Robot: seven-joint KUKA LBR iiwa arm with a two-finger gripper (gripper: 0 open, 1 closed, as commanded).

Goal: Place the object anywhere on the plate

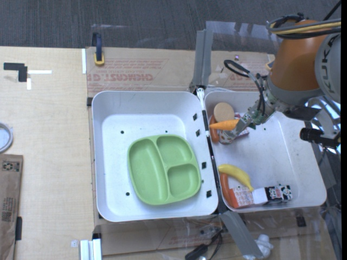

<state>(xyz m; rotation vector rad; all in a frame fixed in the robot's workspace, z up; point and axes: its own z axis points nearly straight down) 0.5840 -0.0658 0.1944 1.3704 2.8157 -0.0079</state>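
Now you are seeing the arm [303, 53] reaching into the right bin [303, 194]; the green divided plate [162, 169] is sitting in the left bin [108, 145]. Your gripper [245, 122] is closing on what is probably a toy carrot [225, 125], beside the banana [236, 173].

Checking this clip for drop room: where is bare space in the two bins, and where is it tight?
Free: all three wells of the green plate, the left bin floor around it, and the right bin's middle. Crowded: by the gripper around the carrot, and the front with the banana and carton.
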